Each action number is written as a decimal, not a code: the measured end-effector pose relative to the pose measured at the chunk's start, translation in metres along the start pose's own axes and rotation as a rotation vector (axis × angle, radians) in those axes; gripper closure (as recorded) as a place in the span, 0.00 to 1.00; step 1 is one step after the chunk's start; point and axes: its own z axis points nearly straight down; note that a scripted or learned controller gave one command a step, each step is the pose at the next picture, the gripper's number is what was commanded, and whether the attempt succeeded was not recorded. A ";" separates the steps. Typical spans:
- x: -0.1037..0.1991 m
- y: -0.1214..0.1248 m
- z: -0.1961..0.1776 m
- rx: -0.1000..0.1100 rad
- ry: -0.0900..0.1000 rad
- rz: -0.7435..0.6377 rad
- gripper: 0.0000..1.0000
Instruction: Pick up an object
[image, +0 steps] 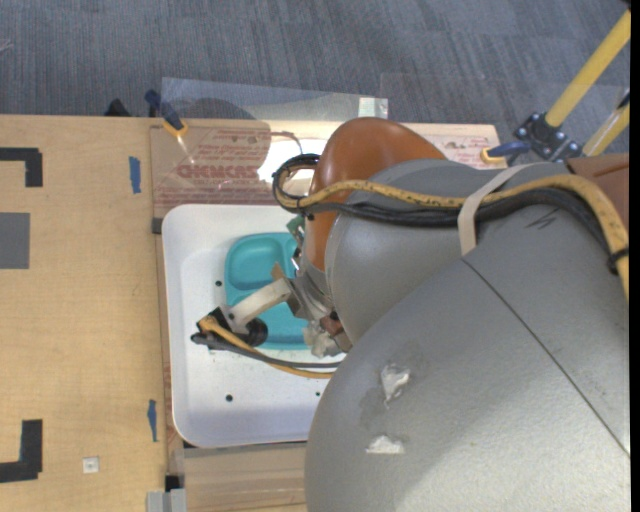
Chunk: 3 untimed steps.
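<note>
Grey carpet floor up top, tan bench w/ black marks, prob. tape.

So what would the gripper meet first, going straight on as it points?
Pointing down, the gripper would probably meet the teal object near its right edge; depth unclear, maybe the white bin first.

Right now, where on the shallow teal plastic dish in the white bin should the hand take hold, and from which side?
Probably the raised rim of the shallow teal plastic dish at its bare upper-left corner, coming straight down to straddle the thin wall. It lies flat, hollow up, in the white bin; the arm hides its right part.
</note>
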 end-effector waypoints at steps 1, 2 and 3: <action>0.012 -0.022 0.140 0.005 0.012 0.177 1.00; 0.013 -0.027 0.008 0.002 0.013 0.175 1.00; 0.005 -0.008 0.136 0.002 0.005 0.176 1.00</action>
